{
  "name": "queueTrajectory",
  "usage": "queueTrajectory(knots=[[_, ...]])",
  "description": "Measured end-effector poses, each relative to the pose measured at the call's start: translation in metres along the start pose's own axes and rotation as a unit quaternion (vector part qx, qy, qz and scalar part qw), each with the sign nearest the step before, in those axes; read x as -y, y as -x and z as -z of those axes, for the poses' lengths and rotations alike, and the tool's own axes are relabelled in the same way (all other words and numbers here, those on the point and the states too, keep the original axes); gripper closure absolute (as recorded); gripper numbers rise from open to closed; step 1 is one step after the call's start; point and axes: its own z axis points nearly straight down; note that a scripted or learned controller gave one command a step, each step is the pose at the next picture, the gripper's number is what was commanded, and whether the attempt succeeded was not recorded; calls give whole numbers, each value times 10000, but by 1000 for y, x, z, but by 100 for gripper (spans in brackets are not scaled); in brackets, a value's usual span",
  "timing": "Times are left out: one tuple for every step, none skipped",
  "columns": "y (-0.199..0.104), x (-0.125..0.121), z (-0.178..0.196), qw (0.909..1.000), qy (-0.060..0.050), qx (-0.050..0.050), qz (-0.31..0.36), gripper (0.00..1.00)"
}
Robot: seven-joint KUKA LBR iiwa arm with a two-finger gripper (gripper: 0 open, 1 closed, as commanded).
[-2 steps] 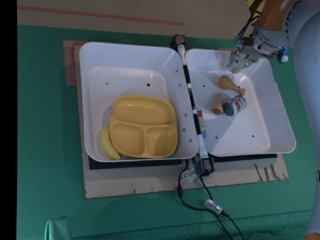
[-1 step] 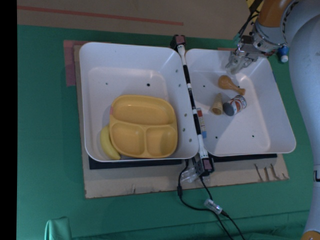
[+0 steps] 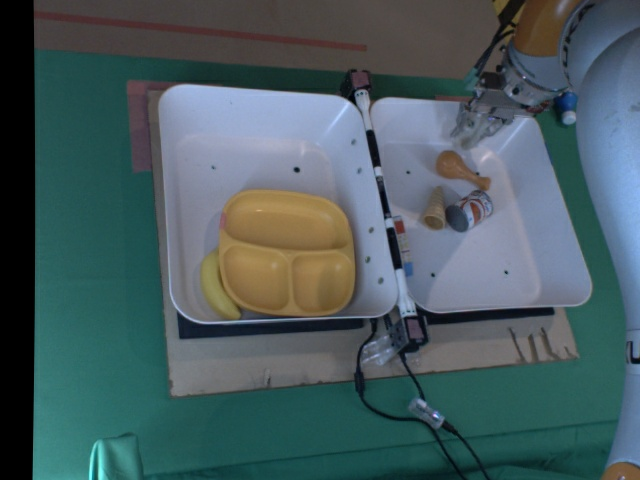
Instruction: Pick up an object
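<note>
In the right bin point(image 3: 520, 258) lie three small objects: a tan wooden pear-shaped piece point(image 3: 458, 167), a pale ice-cream cone point(image 3: 433, 208) and a small can with a red and white label point(image 3: 470, 211). My gripper point(image 3: 470, 133) hangs over the bin's far edge, just above and slightly right of the wooden piece, fingers pointing down, with nothing seen between them. In the left bin point(image 3: 200, 128) a yellow divided tray point(image 3: 288, 253) rests, with a banana point(image 3: 214, 286) along its left side.
A black-and-white divider strip point(image 3: 383, 203) runs between the two bins. Cables point(image 3: 420, 408) trail over the green cloth in front. The bins sit on a cardboard sheet point(image 3: 300, 363). The arm's grey body point(image 3: 610, 118) fills the right side.
</note>
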Motion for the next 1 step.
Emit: queueTrajectory(knots=[[10,3,-4,9999,5,107,-22,0]])
